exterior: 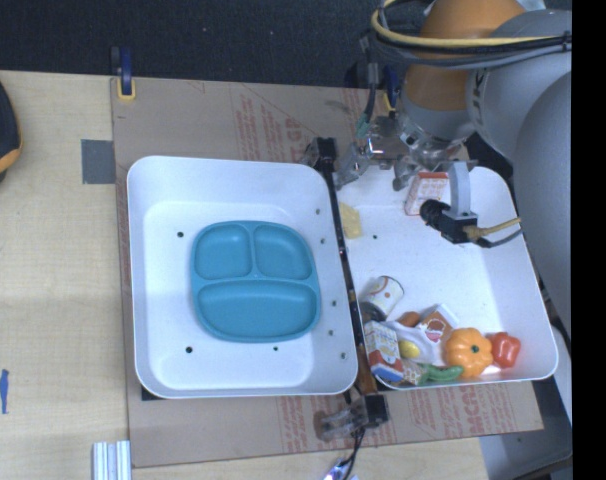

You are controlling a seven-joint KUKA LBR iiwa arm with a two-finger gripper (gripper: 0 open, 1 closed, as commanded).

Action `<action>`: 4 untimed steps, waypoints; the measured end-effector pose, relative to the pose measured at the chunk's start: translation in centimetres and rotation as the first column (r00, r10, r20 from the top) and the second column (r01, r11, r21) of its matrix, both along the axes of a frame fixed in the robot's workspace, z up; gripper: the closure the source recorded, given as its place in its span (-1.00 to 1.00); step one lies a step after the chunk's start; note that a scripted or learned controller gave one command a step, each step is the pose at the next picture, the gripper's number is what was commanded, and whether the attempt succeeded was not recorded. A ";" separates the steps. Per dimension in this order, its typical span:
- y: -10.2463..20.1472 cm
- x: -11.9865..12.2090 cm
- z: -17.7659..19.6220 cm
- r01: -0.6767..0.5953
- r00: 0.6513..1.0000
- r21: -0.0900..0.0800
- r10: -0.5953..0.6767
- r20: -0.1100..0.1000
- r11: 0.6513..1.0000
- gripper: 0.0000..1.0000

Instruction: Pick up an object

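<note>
Heaped at the near end of the right bin [528,298]: a small orange pumpkin [467,349], a red pepper-like piece [505,348], a printed packet [385,344], a green piece [438,374] and a round white item [385,293]. A pale yellow piece [351,221] lies alone by the dividing rim. Left bin [148,268] carries a blue divided plate [255,278]. Both bins sit on cardboard on the desk [43,268].

Arm [463,38] hangs over the far end of the right bin, well apart from the heap.

Risk, as I judge it: the heaped items touch and overlap, so closing there could nudge a neighbour or pinch two things; the pumpkin's round body may squirt free.

Jaws [423,173]: near the far bin wall beside a small red-and-white object [419,196]; opening cannot be told, nothing visibly held.
</note>
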State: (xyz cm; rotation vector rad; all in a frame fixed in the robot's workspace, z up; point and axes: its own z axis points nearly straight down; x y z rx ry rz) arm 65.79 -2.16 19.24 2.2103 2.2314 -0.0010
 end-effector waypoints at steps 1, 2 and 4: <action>9.3 -0.2 0.0 -0.004 1.000 0.004 0.004 -0.002 1.000 -1.00; 16.8 -0.5 -6.2 -0.003 1.000 0.001 0.003 -0.011 1.000 -1.00; 23.0 -0.2 6.4 -0.004 1.000 -0.003 0.004 -0.005 1.000 1.00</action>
